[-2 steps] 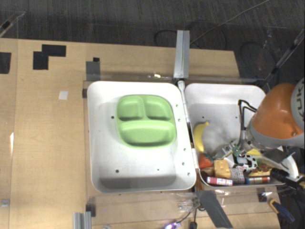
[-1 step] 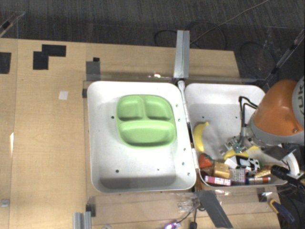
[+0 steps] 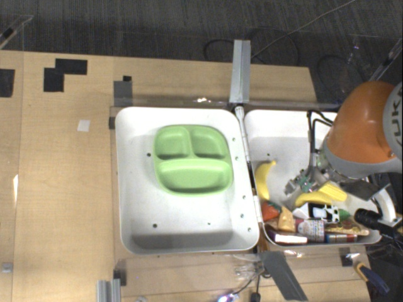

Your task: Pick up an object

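My gripper [image 3: 304, 184] hangs low in the right bin [image 3: 277, 137], below the arm's orange band [image 3: 365, 128]. Just under and to the right of it lies a yellow curved object [image 3: 323, 195], touching or very close to the gripper. A yellow banana [image 3: 262, 177] lies to the gripper's left, near the bin's left wall. Along the bin's front edge sits a pile: a red item [image 3: 271, 211], a tan wedge [image 3: 286, 220], a small bottle [image 3: 317, 230] and a black-and-white piece [image 3: 327, 214]. Nothing can be seen lifted off the bin floor.
A green divided plate [image 3: 192, 158] lies in the left bin [image 3: 135, 187]. A metal post [image 3: 240, 74] stands behind the wall between the two bins. Black cables run behind the right bin, and the back half of that bin's floor is bare white.
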### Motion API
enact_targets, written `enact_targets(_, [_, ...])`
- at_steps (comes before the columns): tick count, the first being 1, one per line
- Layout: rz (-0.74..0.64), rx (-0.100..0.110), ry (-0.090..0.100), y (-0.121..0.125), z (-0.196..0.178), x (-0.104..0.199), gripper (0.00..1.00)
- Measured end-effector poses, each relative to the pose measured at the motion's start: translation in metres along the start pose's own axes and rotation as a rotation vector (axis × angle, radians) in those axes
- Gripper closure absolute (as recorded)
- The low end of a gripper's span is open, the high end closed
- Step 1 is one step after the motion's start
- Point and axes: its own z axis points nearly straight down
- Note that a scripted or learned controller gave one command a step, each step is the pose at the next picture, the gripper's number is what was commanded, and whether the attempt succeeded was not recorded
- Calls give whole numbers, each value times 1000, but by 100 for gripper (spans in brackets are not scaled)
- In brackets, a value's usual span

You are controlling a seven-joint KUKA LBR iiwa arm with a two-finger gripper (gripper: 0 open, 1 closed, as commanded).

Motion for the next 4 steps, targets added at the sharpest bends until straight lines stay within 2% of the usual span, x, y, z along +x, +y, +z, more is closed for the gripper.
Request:
enact_targets(1, [0,0,0,0,0,0,0])
enact_targets(2, [-164,-2,-3,-22,-20,-37,0])
enact_targets(3, [-388,-10,-12,4,94,-76,0])
enact_targets(4, [184,-7,-3,8,95,-93,0])
